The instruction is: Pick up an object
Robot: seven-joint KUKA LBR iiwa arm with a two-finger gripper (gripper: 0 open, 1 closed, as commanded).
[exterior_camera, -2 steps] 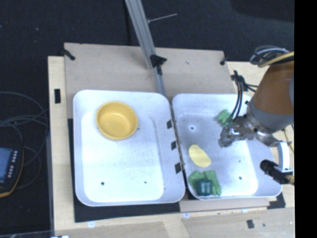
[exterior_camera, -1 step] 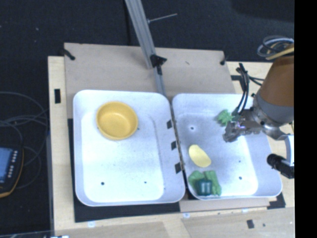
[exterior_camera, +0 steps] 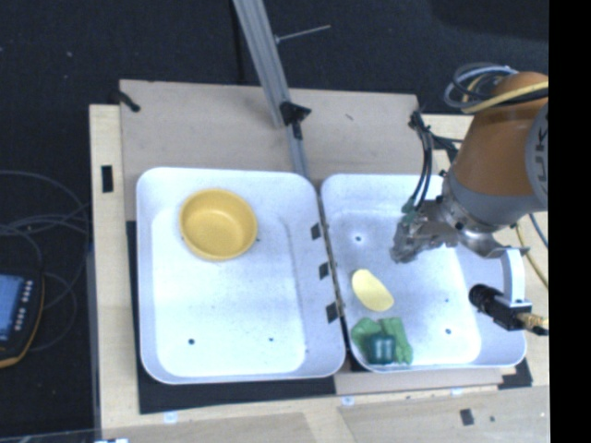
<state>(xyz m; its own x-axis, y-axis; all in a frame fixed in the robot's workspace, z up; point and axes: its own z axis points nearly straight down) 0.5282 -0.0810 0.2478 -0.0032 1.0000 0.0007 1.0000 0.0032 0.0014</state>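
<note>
Yellow oval piece [exterior_camera: 372,291] looks light, smooth, maybe slippery; pinch its narrow sides. Gripper [exterior_camera: 406,245] hovers near; its opening I cannot tell.

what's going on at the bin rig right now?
The KUKA arm reaches in from the right, and its pincer sits over the right bin with nothing visibly between its fingers. A pale yellow piece and a green object lie in that bin's lower left part, below and left of the pincer and apart from it. A yellow bowl sits in the left bin. From the look of things, no pick has been made yet.
</note>
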